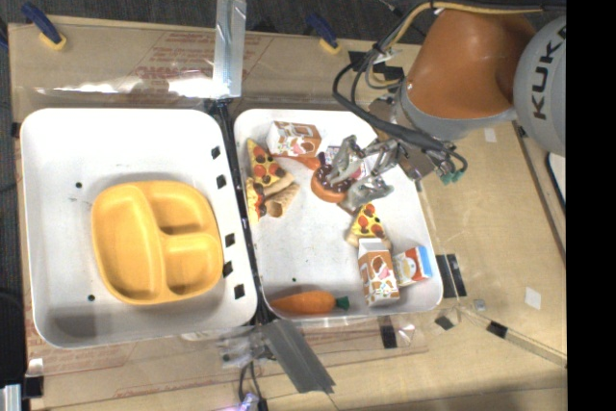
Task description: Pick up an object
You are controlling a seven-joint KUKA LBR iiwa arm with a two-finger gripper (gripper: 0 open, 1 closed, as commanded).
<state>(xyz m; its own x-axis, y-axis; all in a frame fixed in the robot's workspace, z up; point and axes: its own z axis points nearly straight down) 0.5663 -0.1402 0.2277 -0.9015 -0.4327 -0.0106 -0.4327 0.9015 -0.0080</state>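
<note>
Gripper (348, 172) hangs low over the upper middle of the right bin (318, 265), its fingers spread around an orange round toy (325, 188) lying just below and left of the tips, not visibly pinched.

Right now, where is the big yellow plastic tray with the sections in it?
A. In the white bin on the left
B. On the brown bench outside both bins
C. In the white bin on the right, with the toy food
A: the yellow sectioned plastic tray lies alone in the left white bin, while the toy food sits in the right white bin.
</note>
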